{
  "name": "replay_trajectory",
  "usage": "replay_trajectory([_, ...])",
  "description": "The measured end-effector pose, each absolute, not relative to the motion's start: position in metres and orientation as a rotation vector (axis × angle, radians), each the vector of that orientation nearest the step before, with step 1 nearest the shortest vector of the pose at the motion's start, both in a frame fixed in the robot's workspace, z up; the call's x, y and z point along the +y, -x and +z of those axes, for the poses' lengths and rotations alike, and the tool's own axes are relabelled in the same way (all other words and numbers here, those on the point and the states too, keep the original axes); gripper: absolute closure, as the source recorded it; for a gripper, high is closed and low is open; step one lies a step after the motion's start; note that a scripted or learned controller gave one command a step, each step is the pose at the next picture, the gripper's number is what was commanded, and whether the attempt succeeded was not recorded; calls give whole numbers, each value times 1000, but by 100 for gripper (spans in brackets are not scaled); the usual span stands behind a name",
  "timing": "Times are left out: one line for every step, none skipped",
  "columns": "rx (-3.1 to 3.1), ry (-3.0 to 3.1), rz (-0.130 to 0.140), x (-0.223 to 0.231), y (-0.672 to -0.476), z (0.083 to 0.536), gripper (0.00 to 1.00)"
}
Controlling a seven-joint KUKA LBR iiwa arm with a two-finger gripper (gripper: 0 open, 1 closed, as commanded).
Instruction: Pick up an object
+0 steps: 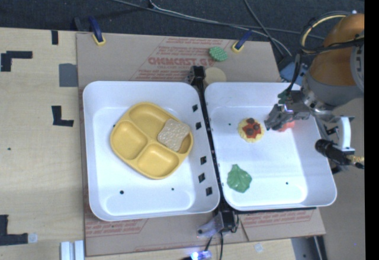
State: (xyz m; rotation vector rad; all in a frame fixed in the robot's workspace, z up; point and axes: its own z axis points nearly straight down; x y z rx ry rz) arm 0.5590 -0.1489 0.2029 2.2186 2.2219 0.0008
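- Nearest the camera, the green leafy piece [239, 178] lay flat on the floor of the right bin [308, 191], well apart from the gripper — an easy thing to miss, being so thin.
- In the left bin [98, 152] sat the yellow divided plate [142, 146], with a tan cracker-like square [173, 134] resting in one of its compartments; neither was near the arm.
- Farther back in the right bin lay the small yellow item with red and dark topping [251, 130], just beside the gripper [277, 119].
- The gripper hung low over the bin, with something orange-red [288, 124] at its tip; whether that was a held object or part of the tool could not be told, nor how wide the gripper stood.
- The risk, as I judged it: closing slightly to one side would nudge the topped item away — or pinch only its edge, so it dropped on the lift.
- Beyond the bins, a green dotted object [218, 53] rested on the cardboard-covered desk [172, 57].
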Motion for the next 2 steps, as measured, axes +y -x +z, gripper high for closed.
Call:
replay_trajectory([2230, -2215, 0, -87, -569, 202, 100])
replay_trajectory([2229, -2216, -1, -33, -569, 197, 100])
